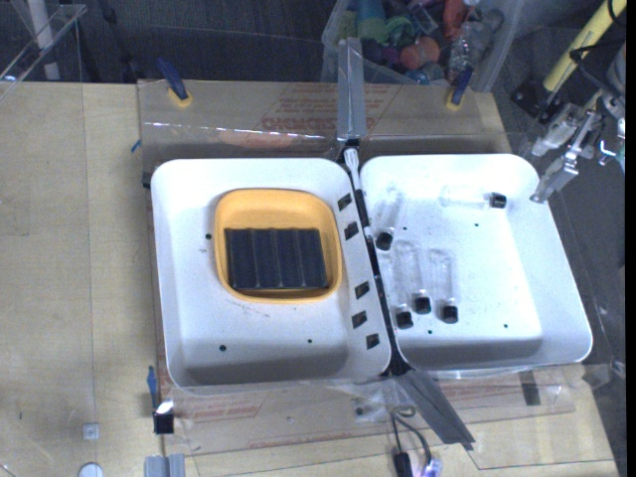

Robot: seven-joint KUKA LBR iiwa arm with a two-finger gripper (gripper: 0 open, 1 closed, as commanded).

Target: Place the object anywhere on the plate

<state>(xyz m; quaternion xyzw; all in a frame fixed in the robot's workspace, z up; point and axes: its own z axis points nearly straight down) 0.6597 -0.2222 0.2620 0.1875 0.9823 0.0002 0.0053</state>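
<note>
A yellow plate with a dark ribbed insert lies in the left bin. Several clear vials with black caps lie in the right bin: one near the back, one by the divider, and a group near the front. My gripper hangs at the right bin's back right corner, over its rim, apart from every vial. Nothing shows in its grasp.
A clear upright divider and a row of black clips run between the bins. A clear box of colourful toys stands behind the bench. Blue clamps hold the back panel.
</note>
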